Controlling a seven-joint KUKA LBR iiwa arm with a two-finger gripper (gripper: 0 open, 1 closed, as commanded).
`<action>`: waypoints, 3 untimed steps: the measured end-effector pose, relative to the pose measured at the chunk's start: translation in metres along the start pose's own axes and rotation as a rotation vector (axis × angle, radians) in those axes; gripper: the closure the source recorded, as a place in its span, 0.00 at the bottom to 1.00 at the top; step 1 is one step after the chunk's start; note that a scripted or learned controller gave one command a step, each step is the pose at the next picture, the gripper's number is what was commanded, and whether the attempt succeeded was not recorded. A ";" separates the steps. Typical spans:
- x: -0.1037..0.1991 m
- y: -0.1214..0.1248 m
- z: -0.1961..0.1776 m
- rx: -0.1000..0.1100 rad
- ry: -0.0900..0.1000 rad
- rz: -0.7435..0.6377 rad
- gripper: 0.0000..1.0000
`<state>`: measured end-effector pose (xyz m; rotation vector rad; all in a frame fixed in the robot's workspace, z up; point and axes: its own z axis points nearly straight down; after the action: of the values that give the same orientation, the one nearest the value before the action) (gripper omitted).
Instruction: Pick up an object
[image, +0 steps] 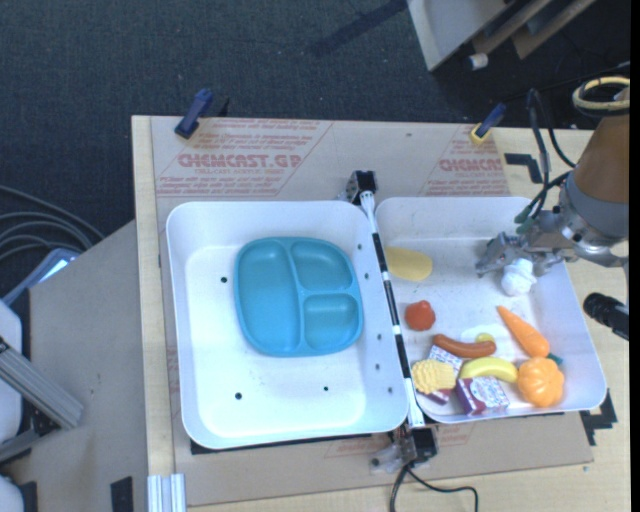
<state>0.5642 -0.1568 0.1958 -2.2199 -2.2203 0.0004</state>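
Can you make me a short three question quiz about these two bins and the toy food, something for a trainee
1. True or false: the blue divided plate lies in the left bin.
2. Which item lies nearest the divider in the right bin? A) the carrot B) the red tomato C) the orange pumpkin
3. Fill in: the small white object beneath the gripper lies toward the bin's ____ end.

Key: 1 true. 2 B. 3 far.
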 end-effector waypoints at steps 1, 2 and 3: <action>0.062 0.034 0.111 -0.002 0.000 -0.001 0.00; 0.062 0.034 0.101 -0.002 0.000 0.000 1.00; 0.062 0.034 0.101 -0.002 0.000 0.000 0.00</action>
<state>0.5977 -0.0951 0.0944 -2.2214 -2.2210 -0.0018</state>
